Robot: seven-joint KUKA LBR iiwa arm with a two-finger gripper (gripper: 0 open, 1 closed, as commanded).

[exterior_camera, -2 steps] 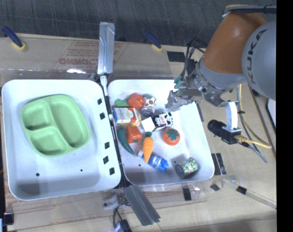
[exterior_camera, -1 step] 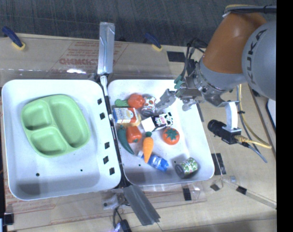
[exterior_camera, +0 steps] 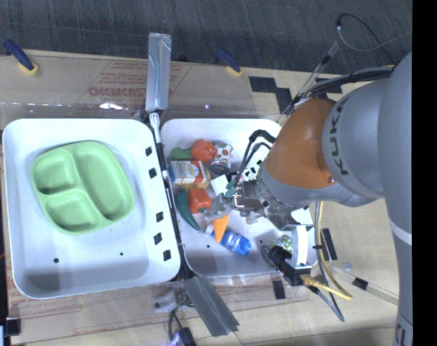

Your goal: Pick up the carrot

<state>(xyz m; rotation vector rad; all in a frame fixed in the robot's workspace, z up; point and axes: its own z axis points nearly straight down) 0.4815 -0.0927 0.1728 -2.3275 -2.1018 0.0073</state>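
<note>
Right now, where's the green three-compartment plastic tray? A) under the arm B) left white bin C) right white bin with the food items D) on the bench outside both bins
B: the green three-compartment plastic tray lies flat in the left white bin, apart from the toy food clustered in the right white bin.

Arm (exterior_camera: pixel 348 150) hides right bin's (exterior_camera: pixel 204 265) right wall; gripper (exterior_camera: pixel 229 206) fingers too blurred to tell over carrot (exterior_camera: pixel 220 227).
</note>
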